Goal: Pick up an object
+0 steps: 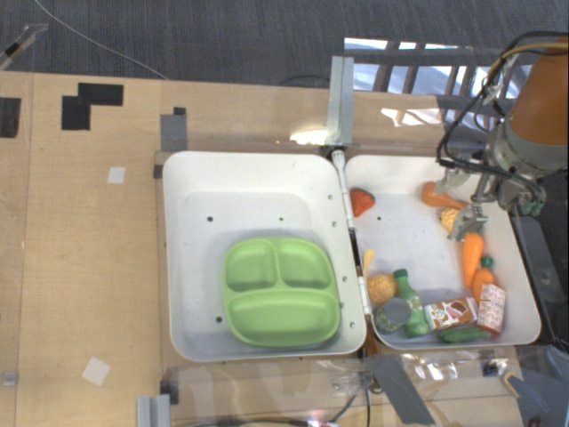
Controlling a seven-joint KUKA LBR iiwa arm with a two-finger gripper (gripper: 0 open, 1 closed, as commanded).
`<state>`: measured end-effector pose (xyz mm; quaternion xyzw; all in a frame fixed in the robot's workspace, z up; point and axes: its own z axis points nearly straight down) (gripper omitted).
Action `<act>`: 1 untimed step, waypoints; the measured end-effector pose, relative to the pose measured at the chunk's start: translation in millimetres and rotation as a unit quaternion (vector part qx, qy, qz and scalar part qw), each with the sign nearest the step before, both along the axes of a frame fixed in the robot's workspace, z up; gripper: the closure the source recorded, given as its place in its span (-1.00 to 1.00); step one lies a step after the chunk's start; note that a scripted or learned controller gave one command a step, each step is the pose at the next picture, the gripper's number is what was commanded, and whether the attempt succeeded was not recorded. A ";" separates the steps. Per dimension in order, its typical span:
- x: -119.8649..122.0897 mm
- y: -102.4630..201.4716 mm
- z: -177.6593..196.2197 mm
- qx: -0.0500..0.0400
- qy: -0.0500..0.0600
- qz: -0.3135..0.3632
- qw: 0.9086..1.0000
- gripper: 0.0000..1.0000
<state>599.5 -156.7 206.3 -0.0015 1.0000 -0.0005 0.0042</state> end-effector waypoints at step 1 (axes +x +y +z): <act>-19.4 -40.5 -109.3 -0.001 -0.002 0.094 0.996 -1.00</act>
